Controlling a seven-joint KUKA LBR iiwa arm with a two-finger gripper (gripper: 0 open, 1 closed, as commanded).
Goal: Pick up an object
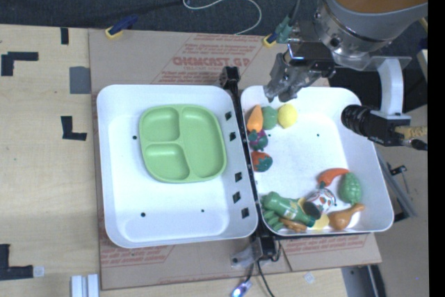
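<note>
A smooth, round yellow toy lemon (287, 115) sits at eleven o'clock in the right bin (361, 170), touching a glossy orange carrot-shaped toy (254, 117). The gripper (281, 90) hovers just above; whether its jaws are spread, I cannot tell. The round plastic could roll away or slip sideways.

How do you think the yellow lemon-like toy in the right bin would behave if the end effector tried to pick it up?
The yellow toy looks rounded and smooth, so it may roll or slip sideways under an off-centre pinch. It appears small and probably light, likely plastic. It lies close beside the orange carrot, so that neighbour could get nudged. The end effector hovers just above.
</note>
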